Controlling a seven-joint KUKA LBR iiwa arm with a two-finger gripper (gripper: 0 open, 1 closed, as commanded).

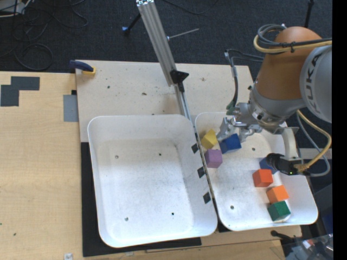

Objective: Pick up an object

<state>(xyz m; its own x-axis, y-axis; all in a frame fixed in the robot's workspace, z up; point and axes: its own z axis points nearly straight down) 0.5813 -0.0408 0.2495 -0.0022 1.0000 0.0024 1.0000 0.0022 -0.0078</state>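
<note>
- The tool (232, 132) hangs low over the upper left part of the right bin (244, 221), at the end of the grey arm (290, 85) that comes in from the right.
- A blue cube (230, 143) sits right at the tool's tip, tilted and seemingly lifted a little off the bin floor. The metal fingers appear to close against its top, though from this slant I cannot tell for sure whether they pinch it or only touch it.
- Just left of the blue cube is a yellow cube (208, 140), and below that a purple cube (213, 158), both close to the wall between the two bins.
- Farther right in the same bin lie a red-orange cube (262, 177), an orange cube (277, 193) and a green cube (279, 210), in a loose row toward the lower right corner.
- A dark blue thing (268, 163) peeks out beside a black part of the arm's fittings; most of it is covered and I cannot make out its shape.
- The left bin (108, 210) lies alongside on the desk (124, 88).
- The arm's bulk and cables hide the upper right corner of the right bin.
</note>
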